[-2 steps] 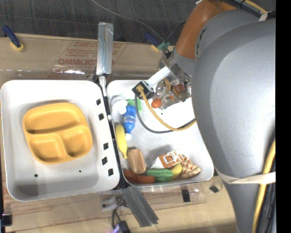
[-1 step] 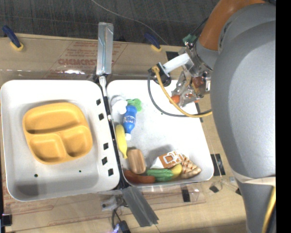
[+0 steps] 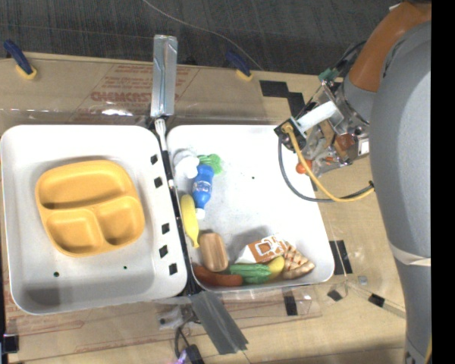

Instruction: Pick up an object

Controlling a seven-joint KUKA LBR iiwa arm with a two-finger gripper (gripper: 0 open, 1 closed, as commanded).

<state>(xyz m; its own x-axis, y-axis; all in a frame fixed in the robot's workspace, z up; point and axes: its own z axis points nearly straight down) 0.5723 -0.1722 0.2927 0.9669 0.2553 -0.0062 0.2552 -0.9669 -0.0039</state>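
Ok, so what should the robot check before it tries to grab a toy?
1. Toys to choose from in the right bin: ok. A blue bottle, banana and green veggie lie there.
2. Gripper over a toy: not ok. It sits at the bin's upper right edge, apart from the toys.
3. Toy with room around it: not ok. They crowd along the left wall and bottom edge.
4. Yellow cable out of the way: cannot tell. It loops over the bin's right rim.
5. Yellow tray out of the way: ok, in the left bin.
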